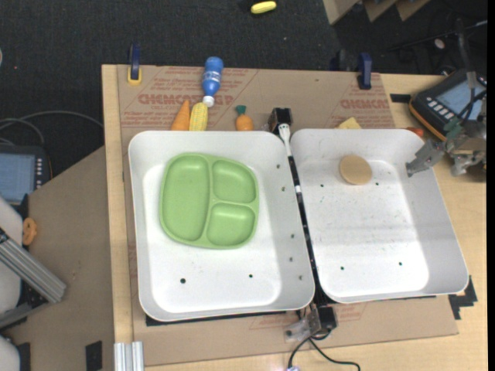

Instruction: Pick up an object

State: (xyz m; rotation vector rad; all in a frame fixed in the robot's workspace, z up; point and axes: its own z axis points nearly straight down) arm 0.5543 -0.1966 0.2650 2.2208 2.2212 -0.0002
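A round tan disc [356,169] lies flat in the far part of the right white bin [387,238]. In the left white bin [216,284] rests a green divided plate [208,199]. My gripper [424,161] is a grey shape at the right bin's far right rim, roughly a hand's width to the right of the disc and apart from it. Nothing shows in its grasp.
Behind the left bin, on the cardboard, lie a blue bottle [211,79], a corn cob [199,116], a carrot [181,117], a small carrot [244,120] and a black part [280,118]. A yellow wedge [349,124] sits behind the right bin. A pendant [445,107] rests at the right.
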